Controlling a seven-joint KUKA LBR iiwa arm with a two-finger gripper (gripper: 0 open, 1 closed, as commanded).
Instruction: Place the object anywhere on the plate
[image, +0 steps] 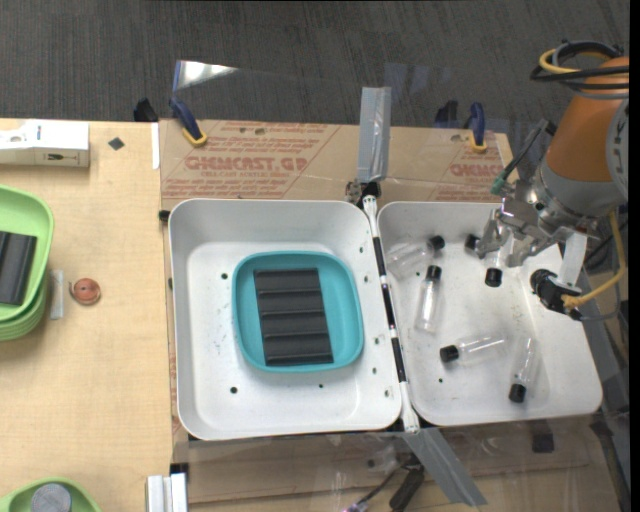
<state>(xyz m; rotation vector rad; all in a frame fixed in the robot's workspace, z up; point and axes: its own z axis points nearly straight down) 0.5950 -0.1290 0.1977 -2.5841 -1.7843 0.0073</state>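
Observation:
A teal plate (345, 330) with a black ribbed insert (292, 316) lies in the middle of the left bin (200, 320). Several clear vials with black caps lie scattered in the right bin (560, 390): one near the divider (428, 302), one lying flat (474, 349), one at the front right (523, 368). My gripper (503, 250) hangs over the right bin's far right part. A black vial cap (493, 277) shows just under it; whether that vial is held or lying in the bin is unclear.
Another vial (405, 258) lies at the back of the right bin, with a loose black cap (470, 241) beside it. A green tray (25, 265) and a white box (45, 145) sit on the wooden bench to the left. Clamps hold cardboard (260, 160) behind the bins.

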